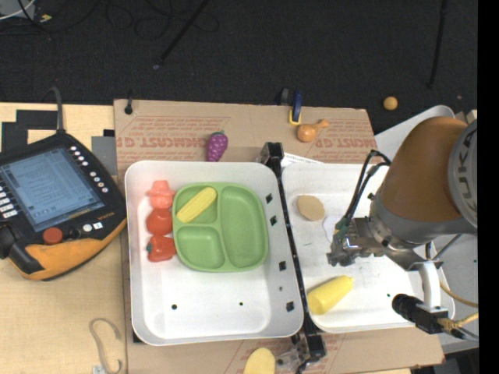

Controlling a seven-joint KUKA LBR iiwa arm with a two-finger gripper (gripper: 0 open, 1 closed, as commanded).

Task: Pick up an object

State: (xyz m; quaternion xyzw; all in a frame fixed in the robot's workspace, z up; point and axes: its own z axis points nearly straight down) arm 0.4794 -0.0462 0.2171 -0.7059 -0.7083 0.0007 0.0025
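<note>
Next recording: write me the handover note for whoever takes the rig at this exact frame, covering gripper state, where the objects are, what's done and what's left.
Gripper: low over the right white bin; nothing visible between its fingers, and whether they are open or shut is unclear.
Right bin: tan rounded potato-like piece up and to the left of the gripper; yellow lemon-shaped toy just below it.
Left white bin: green divided plate carrying a yellow toy corn cob; three red and pink toy pieces beside the plate.
Done: no pick visible.
Left: close on one object and lift it.
</note>
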